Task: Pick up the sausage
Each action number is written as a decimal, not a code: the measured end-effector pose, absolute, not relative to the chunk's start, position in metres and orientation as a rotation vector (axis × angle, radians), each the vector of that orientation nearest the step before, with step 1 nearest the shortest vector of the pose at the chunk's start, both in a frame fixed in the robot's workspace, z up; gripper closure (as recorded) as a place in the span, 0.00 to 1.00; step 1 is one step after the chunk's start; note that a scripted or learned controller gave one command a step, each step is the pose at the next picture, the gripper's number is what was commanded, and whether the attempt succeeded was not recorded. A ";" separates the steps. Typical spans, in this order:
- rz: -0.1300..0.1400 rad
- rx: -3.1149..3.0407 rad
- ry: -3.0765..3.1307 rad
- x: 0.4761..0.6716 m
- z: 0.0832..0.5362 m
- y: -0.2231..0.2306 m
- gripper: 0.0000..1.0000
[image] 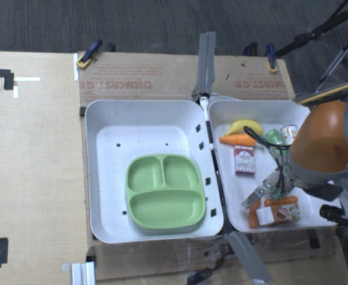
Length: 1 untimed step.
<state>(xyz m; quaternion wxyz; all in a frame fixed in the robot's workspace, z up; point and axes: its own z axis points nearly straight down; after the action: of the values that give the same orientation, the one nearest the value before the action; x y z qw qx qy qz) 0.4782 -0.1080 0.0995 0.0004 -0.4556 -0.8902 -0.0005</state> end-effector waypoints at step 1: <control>0.000 -1.225 -2.892 0.478 0.106 -0.123 0.00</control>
<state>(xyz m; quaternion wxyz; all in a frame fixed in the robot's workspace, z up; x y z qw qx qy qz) 0.4775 -0.1228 0.1059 0.0002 -0.3901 -0.9208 0.0001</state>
